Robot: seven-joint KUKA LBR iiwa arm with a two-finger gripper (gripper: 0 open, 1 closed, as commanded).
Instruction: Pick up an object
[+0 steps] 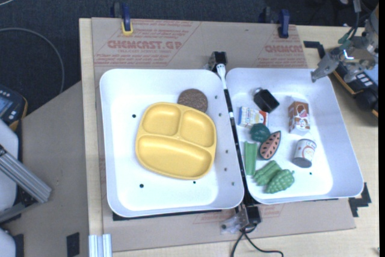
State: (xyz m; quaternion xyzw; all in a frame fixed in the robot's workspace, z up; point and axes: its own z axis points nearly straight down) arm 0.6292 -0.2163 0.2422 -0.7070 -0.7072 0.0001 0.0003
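- On the bench lies one brown board with red writing, which seems to read "CHEMCAST GP", printed two times.
- Two white bins stand side by side: the left bin and the right bin.
- In the left bin there is one yellow tray with three compartments, and one brown round disc touching its far edge.
- In the right bin I count eight small things: one black block, one small carton with colourful print too small to read, one brown carton, one can, one dark green round piece, one watermelon slice, one green stick, one bunch of green vegetables.
- The pincer is at the far right corner of the right bin, well apart from all these things; if its fingers are apart or together, I cannot tell.
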